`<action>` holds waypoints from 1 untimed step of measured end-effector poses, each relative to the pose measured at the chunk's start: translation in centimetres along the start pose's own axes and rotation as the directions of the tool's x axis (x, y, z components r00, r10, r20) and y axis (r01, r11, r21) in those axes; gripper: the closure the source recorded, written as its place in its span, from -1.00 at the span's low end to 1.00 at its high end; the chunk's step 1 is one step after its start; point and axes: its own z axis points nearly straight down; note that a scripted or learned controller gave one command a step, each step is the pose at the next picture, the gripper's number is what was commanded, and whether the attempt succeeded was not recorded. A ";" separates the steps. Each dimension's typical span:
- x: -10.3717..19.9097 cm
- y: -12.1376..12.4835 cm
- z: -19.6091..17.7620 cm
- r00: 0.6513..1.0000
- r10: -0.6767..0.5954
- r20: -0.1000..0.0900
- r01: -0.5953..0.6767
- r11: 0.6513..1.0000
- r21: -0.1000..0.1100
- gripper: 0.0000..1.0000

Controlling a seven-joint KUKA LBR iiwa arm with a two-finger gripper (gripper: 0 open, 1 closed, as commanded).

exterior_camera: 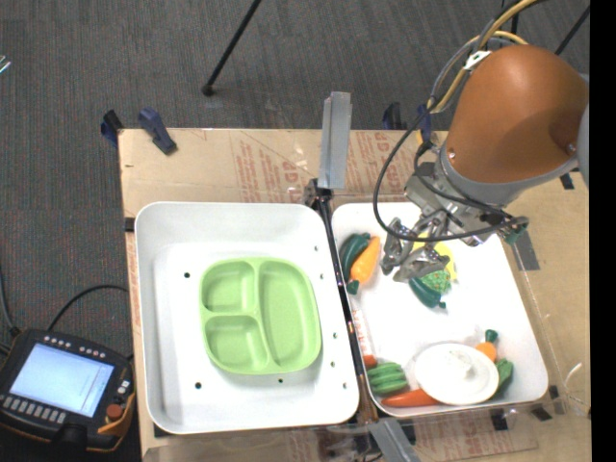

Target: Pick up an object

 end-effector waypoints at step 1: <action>-1.4 -3.3 0.1 0.968 -0.251 0.001 0.251 0.968 0.003 1.00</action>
